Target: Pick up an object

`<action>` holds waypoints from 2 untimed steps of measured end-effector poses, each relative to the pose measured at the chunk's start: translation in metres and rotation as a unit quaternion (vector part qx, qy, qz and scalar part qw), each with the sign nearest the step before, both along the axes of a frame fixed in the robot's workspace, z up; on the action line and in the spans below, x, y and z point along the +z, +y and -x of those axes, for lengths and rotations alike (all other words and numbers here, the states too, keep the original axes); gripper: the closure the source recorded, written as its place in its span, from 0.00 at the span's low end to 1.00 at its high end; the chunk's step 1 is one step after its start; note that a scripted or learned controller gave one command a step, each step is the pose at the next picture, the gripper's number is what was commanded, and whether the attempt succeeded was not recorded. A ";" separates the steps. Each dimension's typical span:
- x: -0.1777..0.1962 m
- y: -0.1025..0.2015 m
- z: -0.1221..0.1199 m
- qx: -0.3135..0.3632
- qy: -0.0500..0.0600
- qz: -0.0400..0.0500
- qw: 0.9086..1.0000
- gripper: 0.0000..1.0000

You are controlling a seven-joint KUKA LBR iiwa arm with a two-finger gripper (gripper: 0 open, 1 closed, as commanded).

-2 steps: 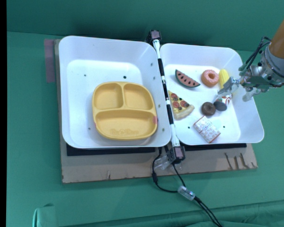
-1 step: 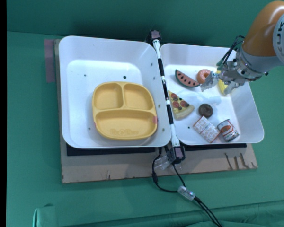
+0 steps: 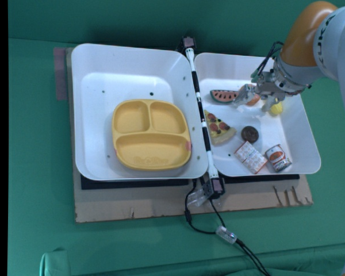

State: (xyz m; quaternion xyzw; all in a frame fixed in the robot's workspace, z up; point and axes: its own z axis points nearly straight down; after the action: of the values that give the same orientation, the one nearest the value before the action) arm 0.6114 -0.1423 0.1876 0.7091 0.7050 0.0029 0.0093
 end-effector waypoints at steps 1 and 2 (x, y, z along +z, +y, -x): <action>0.018 -0.004 -0.003 -0.003 -0.008 0.003 1.000 1.00; 0.018 -0.004 -0.003 -0.003 -0.008 0.003 1.000 0.00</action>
State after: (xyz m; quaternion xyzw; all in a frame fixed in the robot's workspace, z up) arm 0.6143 -0.1461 0.2053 0.7113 0.7026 0.0063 0.0173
